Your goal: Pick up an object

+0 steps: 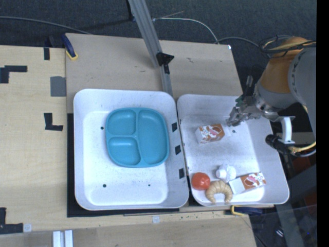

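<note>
My gripper [234, 120] hangs over the upper right part of the right bin [205, 104], its fingers pointing down and to the left. A small red and white packet [209, 133] lies just left of and below the fingertips, apart from them. Near the bin's front edge sit a red tomato [200, 180], a tan croissant [219, 190], a small white object [225, 172] and a red and white carton [248, 182]. Nothing shows between the fingers.
The left bin [87, 153] holds a blue divided plate [137, 136]. A grey metal post [149, 30] slants down to the bins' back edge. The arm's grey body with its orange band [280, 68] fills the right side.
</note>
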You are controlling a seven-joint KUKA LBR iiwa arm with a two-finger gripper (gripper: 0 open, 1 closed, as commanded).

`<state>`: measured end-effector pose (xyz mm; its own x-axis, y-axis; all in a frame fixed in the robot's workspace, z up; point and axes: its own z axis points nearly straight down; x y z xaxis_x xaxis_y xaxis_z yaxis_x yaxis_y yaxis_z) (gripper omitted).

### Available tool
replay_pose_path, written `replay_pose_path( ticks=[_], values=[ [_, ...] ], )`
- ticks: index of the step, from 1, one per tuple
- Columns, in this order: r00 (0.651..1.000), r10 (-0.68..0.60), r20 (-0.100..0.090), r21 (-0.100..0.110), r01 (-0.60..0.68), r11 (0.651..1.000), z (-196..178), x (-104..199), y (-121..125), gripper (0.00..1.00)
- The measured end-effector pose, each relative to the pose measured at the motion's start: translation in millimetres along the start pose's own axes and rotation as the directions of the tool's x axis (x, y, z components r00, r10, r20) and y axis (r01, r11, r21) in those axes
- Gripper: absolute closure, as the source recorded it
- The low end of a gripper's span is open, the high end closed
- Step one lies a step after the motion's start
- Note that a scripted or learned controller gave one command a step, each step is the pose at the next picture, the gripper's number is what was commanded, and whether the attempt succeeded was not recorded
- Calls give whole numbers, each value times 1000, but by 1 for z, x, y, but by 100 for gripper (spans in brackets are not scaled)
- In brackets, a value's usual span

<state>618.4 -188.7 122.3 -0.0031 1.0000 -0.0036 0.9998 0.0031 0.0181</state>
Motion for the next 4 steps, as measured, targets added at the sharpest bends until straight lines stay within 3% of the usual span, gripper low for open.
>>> replay_pose_path(
  ticks=[1,2,3,4],
  values=[
    [1000,1,-2,13,-1,1000,-61,8,3,100],
    [1000,1,-2,12,-1,1000,-116,9,15,100],
    [1000,2,-3,16,-2,1000,-140,9,16,100],
    [1000,-4,-5,18,4,1000,-139,73,18,100]
  ],
)
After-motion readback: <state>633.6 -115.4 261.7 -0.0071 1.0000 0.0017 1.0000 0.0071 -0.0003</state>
